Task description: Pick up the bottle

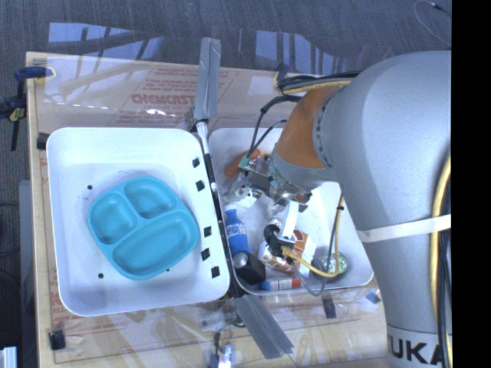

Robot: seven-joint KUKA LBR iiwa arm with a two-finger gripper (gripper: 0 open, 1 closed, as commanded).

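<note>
- The gripper (257,181) is down inside the right bin (354,278), near its upper left part, at the end of the grey arm (399,152) with its orange band (301,133); whether it is open or closed cannot be told, since the wrist and cables cover it.
- Nothing can be seen held in it.
- The bottle (236,232), blue with a white cap, lies on its side just below and left of the gripper, along the right bin's left wall, cap end toward the top of the view.
- Just below the bottle's lower end sits a small dark round object (252,269), and beside it a red-and-white marker-like item (282,284) lies along the bin's lower edge.
- To the right of the bottle is a cluster of small things: an orange-and-white piece (295,245) and a round metallic ring (334,265) with a yellow cable near it.
- The left bin (69,205) holds a blue divided plate (144,227) with three compartments, well apart from the bottle.
- Both bins rest on the surface (115,90), which is covered with clear sheeting.
</note>
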